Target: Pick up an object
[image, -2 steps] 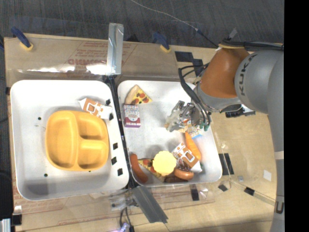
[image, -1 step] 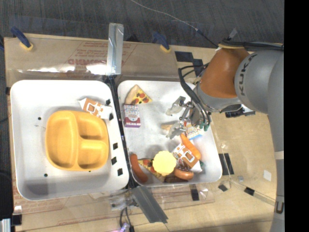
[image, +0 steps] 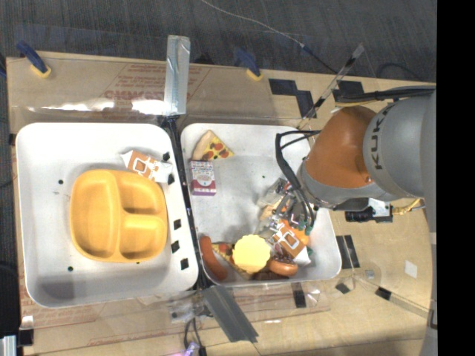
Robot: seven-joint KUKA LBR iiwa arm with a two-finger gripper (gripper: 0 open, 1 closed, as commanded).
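1. Reaching in from the right of the camera view: grey KUKA arm with orange band (image: 338, 158), wrist bent down over the right-hand shallow white bin (image: 237, 199).
2. Hanging low over the near right part of that bin: two-finger gripper (image: 286, 212), half hidden under the wrist and its cabling; cannot tell whether open or closed, and nothing visibly held.
3. Lying just beside and below the gripper: orange-and-white printed packet (image: 291, 240), touching or very nearly touching the tool; contact not resolvable.
4. Crowding the bin's near edge: round pale-yellow disc-shaped toy (image: 251, 253), resting against a reddish-brown sausage-like toy (image: 214, 258) on its left and the packet on its right.
5. Sitting well apart, toward the far left of the same bin: plastic pizza-slice toy (image: 213, 147) and, just nearer, small maroon-and-white box (image: 202, 177).
6. Occupying the left-hand white bin (image: 37, 199): yellow compartmented plastic tray (image: 119, 215), with a second orange-and-white packet (image: 145, 165) tucked at its far edge.
7. Judging the step in hand: descending on, or settling at, a grasp point among the clutter near the packet; lift not yet begun.
8. Judging the next move: calling for closing on a single item, most likely the packet, then rising straight up without dragging the neighbouring yellow disc.
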